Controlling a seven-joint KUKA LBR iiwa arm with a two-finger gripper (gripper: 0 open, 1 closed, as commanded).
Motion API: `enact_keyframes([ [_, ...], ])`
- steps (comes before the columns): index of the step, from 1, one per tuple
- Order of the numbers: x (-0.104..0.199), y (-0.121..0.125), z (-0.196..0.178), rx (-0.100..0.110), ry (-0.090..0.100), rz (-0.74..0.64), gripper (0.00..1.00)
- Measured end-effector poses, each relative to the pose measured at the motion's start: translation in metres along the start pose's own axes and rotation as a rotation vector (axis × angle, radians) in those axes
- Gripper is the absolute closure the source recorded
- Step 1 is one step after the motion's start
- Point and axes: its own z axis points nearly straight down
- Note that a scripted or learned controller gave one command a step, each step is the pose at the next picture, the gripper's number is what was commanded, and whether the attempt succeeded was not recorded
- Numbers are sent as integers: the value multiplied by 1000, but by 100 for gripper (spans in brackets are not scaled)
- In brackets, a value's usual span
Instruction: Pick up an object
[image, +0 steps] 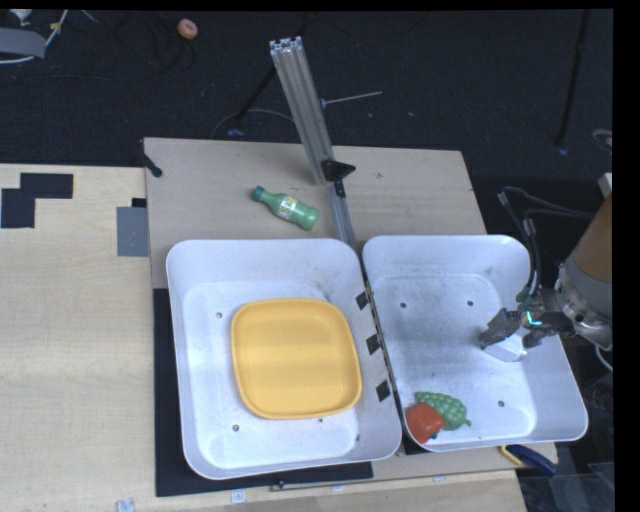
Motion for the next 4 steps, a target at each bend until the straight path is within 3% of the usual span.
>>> enact_keyframes([
  [1,0,0,0,0,0,0,0],
  [3,-5,-19,98,4,1,0,0],
  [4,-5,-19,116,-1,-1,-1,0],
])
